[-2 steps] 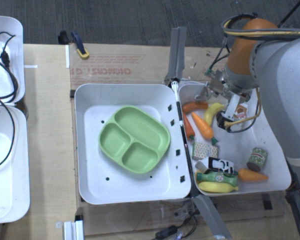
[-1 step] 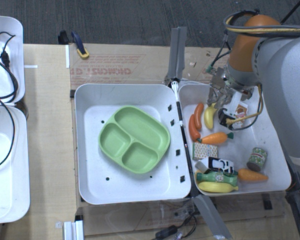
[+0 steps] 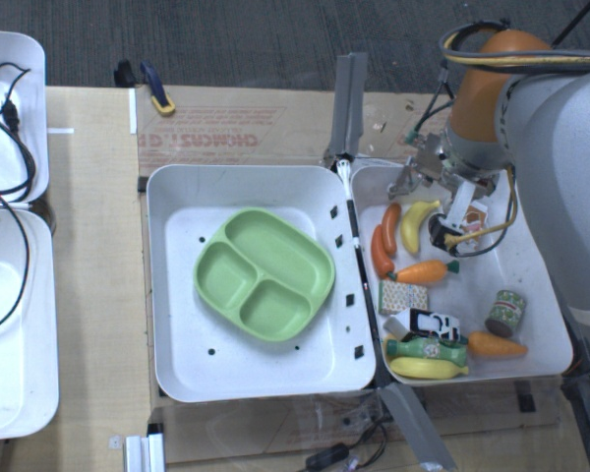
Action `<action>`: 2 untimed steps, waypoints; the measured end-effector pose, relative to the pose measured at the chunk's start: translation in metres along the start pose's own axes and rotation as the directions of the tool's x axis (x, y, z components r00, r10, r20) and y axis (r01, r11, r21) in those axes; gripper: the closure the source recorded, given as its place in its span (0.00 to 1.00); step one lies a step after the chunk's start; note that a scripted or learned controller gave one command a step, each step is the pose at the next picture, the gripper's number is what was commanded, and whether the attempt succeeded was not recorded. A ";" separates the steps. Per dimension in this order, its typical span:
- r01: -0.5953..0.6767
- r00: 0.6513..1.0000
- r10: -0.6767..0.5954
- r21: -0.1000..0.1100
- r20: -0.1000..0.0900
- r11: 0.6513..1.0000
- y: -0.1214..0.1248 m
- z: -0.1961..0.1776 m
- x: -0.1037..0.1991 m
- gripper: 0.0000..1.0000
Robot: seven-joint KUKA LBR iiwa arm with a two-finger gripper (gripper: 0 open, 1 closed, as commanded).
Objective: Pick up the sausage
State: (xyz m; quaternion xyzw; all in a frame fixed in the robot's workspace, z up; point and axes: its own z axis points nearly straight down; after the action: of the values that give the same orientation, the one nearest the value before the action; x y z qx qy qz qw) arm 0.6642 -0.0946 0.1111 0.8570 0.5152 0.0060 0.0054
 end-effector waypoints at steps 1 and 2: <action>0.034 0.999 -0.034 0.017 0.006 0.999 -0.006 0.019 -0.001 0.00; 0.035 0.999 -0.035 0.016 0.007 0.999 -0.005 0.009 -0.001 1.00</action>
State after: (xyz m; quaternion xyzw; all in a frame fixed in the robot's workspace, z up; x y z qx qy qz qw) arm 0.6590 -0.0930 0.1019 0.8479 0.5302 -0.0012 0.0005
